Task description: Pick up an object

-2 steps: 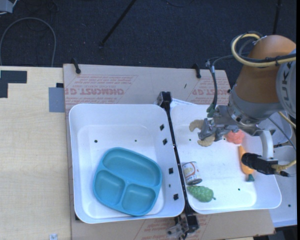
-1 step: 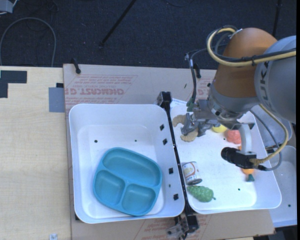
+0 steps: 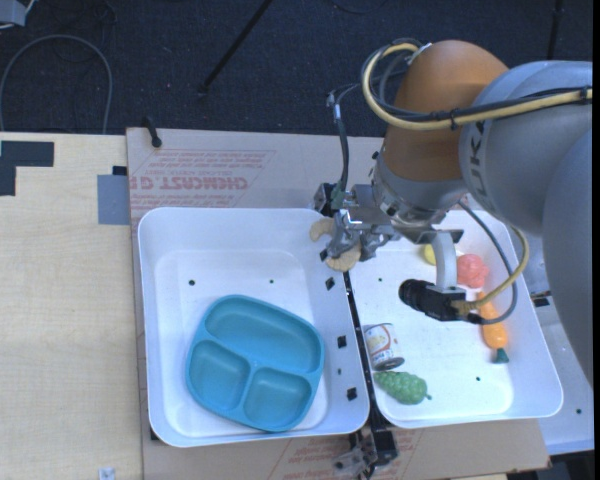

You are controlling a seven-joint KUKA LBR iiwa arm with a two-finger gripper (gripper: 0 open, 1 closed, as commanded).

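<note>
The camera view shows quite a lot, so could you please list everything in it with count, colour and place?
bins: two, white, side by side on the bench.
divided plate: one, blue, in the left bin.
can: one, small, labelled, at the right bin's left edge.
grape bunch: one, green, just below the can.
carrot: one, orange, right side of the right bin.
pink item: one, above the carrot.
yellow item: one, partly hidden by the arm.
tan item: one, at the gripper, over the bins' divide.
gripper: one, fingers unclear.
arm: one, grey and orange, from the right.
</note>
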